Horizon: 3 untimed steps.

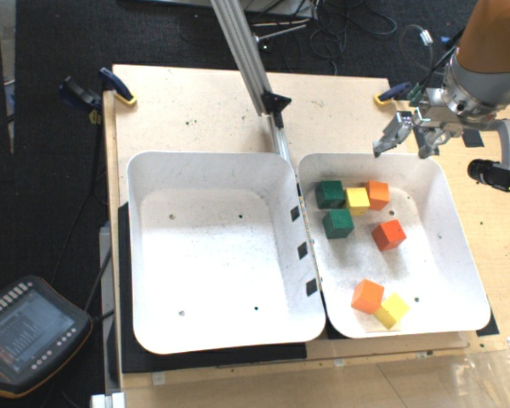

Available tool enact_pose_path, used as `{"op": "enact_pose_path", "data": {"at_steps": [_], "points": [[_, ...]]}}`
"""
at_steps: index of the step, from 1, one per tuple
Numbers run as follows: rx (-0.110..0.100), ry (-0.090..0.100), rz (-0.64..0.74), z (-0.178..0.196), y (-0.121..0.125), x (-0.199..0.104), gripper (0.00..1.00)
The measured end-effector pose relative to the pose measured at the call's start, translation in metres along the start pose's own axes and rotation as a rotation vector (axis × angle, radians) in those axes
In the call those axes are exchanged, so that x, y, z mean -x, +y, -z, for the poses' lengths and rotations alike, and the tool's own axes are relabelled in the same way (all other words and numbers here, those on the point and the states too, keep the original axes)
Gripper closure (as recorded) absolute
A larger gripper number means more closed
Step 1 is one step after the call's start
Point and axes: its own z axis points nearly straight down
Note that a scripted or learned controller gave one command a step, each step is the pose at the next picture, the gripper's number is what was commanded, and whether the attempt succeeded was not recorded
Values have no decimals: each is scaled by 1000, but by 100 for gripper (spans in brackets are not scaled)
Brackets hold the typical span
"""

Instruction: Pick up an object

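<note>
The right bin (459, 253) holds several small blocks. Two green blocks (330, 194) (338, 223), a yellow block (358, 198) and an orange block (378, 194) cluster near its back left. A red block (389, 235) lies mid-bin, and an orange block (367, 296) touches a yellow one (392, 310) near the front. My gripper (405, 142) hangs above the bin's back rim, fingers spread open with nothing between them, up and to the right of the cluster.
The left bin (153, 228) sits beside the right one. A slanted metal rail (242, 45) runs down to the gap between the bins. Clamps (119, 87) (389, 94) grip the board's back corners. A teach pendant (25, 334) lies at lower left.
</note>
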Motion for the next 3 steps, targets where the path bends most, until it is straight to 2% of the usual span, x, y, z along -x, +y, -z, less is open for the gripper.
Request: {"op": "enact_pose_path", "data": {"at_steps": [1, 2, 3], "points": [[5, -1, 2, 3, 1, 0, 0], [1, -1, -1, -42, 6, 1, 0], [-2, 0, -1, -106, 6, -3, 0]]}}
